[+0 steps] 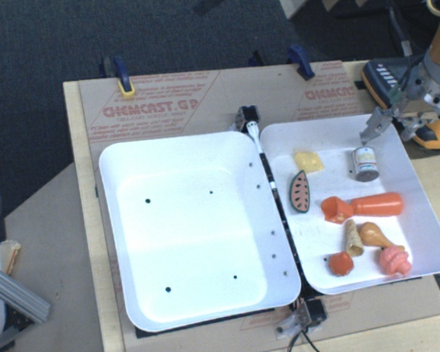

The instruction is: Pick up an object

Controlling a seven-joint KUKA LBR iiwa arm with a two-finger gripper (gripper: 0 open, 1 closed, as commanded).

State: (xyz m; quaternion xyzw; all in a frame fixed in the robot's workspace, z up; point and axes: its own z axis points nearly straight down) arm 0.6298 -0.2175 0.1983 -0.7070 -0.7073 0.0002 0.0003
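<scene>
Nearest me, a pink ice-cream cone lies in the right bin; it looks light and rigid, best gripped across the cone. My pincer hovers at the far rim, and I cannot tell its opening.

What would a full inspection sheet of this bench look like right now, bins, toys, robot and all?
Surface: brown board printed with lettering, held by two blue clamps; it bears a left bin and a right bin.
Job's things: all in the right bin: yellow piece, small can, watermelon slice, orange tool, chicken leg, ice cream cone, small red piece, pink piece.
Clutter: nothing seen.
Grippers: gripper above the right bin's far right corner, beside the can; jaws too blurred to judge.
Cables: cable at the bench's near edge.
Surroundings: dark carpet; metal rail at left.
</scene>
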